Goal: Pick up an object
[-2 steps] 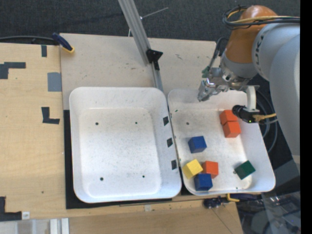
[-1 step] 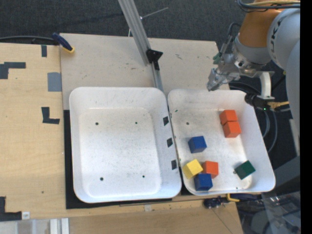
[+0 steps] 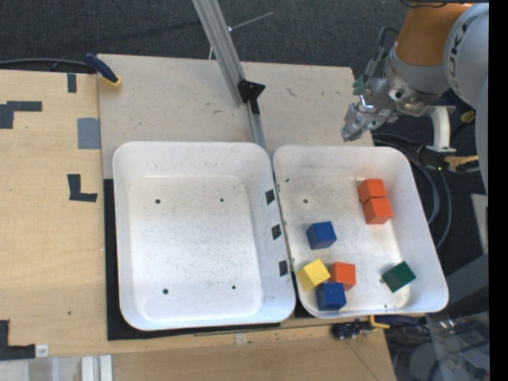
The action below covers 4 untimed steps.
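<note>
six blocks crowd my right bin; gripper hangs above its rim, grip state unreadable; clustered yellow block risks a fumbled pinch.

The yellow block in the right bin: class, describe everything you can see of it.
The yellow block is a small, plain cube with matte faces, possibly painted wood or foam. It rests on the floor of the right bin, near its front left corner, turned at an angle to the bin walls. An orange block sits close on its right, and a blue block lies just in front.
</note>
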Each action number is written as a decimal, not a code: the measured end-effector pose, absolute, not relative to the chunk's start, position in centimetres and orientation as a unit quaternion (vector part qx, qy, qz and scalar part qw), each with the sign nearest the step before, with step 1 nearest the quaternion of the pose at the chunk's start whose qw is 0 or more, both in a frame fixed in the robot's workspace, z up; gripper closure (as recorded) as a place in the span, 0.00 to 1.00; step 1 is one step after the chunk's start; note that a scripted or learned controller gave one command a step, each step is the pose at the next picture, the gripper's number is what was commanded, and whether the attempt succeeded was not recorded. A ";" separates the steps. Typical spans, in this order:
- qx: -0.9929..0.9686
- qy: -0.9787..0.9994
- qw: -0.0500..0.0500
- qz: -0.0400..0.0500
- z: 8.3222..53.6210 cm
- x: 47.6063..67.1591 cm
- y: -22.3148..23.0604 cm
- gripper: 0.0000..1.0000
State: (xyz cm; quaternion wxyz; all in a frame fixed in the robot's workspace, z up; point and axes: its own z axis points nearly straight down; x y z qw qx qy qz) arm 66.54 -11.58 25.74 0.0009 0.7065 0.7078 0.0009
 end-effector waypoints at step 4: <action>0.704 0.710 -0.002 0.000 24.3 58.1 8.4 1.00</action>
